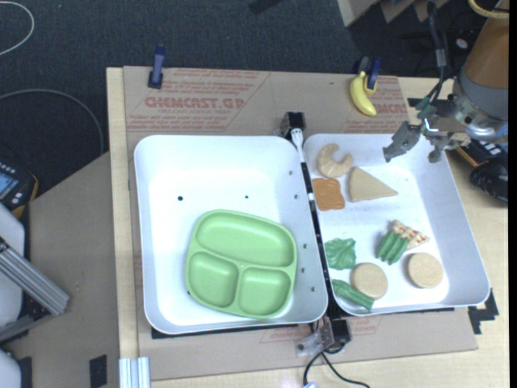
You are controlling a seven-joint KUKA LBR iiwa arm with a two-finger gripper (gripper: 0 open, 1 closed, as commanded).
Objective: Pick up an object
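My gripper (418, 145) hangs open over the back right part of the right bin (452, 208), with nothing between its fingers. In that bin lie toy foods: a curled tan croissant (332, 161), a tan wedge (369, 186), a brown toast square (328, 193), a leafy green piece (340, 253), a green bean bundle (394, 243), two round crackers (368, 280) (424, 269) and a green pod (352, 294). The wedge sits just left of and below the gripper.
The left bin (170, 184) holds a green divided plate (241, 263). A yellow banana (363, 95) lies on the board behind the right bin, beside a blue clamp (372, 70). Another blue clamp (157, 66) stands at the back left.
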